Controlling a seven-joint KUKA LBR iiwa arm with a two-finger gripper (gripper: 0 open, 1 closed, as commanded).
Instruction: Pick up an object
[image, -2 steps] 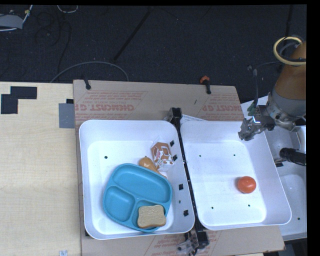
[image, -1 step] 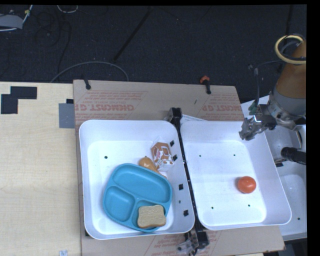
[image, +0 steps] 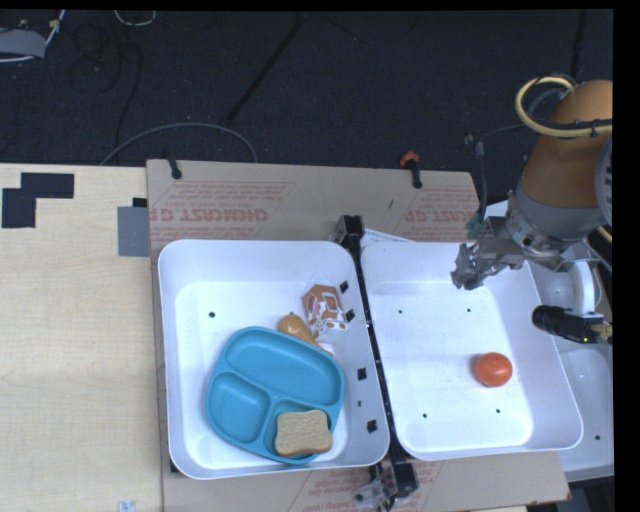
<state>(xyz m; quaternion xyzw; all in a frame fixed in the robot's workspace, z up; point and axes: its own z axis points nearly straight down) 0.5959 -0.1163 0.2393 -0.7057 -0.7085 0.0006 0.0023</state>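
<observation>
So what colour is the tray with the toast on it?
Light blue. The tray shows best in the camera view, in the left bin.

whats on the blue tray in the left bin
A slice of bread lies in the near-right compartment of the blue tray; the other compartments look bare. An orange-brown item pokes out behind the tray's far rim, partly covered, so I can't identify it.
</observation>
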